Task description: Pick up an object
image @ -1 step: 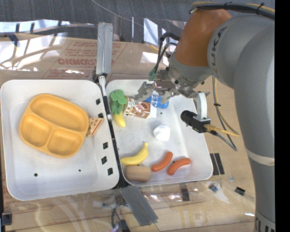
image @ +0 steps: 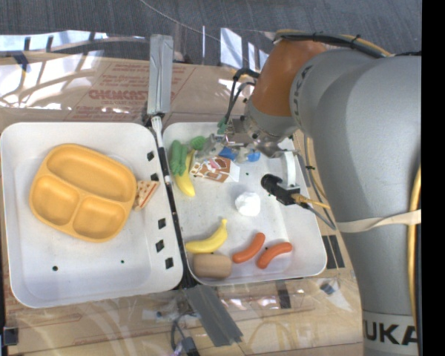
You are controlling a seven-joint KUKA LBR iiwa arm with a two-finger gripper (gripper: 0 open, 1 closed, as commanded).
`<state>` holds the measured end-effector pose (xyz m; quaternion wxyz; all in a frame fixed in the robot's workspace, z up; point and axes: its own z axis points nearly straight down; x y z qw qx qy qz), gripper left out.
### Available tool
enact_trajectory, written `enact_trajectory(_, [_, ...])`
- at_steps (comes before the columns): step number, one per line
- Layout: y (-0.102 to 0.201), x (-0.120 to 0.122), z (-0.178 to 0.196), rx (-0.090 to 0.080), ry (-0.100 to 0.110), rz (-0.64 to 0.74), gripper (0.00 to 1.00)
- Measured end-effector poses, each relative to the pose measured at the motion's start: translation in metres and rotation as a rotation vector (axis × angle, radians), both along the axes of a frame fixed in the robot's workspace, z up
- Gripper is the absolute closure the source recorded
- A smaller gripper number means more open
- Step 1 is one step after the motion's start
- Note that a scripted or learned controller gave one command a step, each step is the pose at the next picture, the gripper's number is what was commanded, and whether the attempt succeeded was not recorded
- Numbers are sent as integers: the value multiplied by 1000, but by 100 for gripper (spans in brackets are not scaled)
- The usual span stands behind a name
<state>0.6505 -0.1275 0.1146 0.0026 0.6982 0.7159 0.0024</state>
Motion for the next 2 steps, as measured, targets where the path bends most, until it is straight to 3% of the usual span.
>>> enact_trajectory(1, [6, -12, -7, -5, -23, 52, 0])
enact_trajectory(2, [8, -10, -8, -8, -17, 72, 0])
